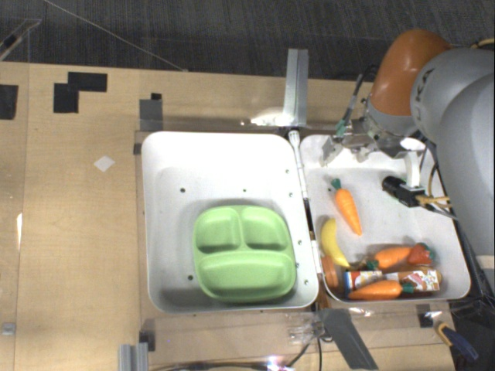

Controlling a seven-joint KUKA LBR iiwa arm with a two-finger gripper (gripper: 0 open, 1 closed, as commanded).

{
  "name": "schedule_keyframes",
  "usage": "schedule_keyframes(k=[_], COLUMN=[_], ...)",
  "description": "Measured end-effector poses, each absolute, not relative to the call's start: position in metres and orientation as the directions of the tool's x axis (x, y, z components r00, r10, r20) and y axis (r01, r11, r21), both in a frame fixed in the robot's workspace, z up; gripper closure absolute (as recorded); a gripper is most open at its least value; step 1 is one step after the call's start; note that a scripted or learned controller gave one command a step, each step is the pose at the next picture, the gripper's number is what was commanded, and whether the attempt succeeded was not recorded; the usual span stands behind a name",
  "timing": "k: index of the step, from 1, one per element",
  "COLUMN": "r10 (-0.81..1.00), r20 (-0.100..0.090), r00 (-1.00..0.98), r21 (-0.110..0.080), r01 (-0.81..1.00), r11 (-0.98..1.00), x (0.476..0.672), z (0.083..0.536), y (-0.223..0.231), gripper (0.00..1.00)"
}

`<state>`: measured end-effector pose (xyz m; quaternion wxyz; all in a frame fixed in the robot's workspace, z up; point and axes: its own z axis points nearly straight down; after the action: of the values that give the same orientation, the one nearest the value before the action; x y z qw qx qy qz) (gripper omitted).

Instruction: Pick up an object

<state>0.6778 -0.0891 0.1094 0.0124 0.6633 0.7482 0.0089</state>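
My gripper [344, 148] hangs over the far left corner of the right bin [380, 221], open with nothing between its fingers. Just in front of it an orange carrot [346, 209] with a green top lies on the bin floor. Nearer the front, a yellow banana [332, 242] rests along the bin's left wall. Two more carrots [394, 256] [377, 290] and a bottle with a red and white label [402, 280] lie along the front wall. A reddish piece [330, 273] sits at the front left corner, partly hidden.
The left bin [158, 207] holds a green divided plate [244, 251] toward its front. A metal post [296, 87] stands behind the gap between the bins. The grey arm [456, 107] fills the area at the right bin's far right.
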Motion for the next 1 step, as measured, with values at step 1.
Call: schedule_keyframes(k=[1], r10=[1.000], r20=[-0.001], r00=[-0.024], r21=[0.012], r01=[1.000], r11=[0.024], x=[0.6359], z=[0.0898], y=[-0.1095], gripper=[0.00])
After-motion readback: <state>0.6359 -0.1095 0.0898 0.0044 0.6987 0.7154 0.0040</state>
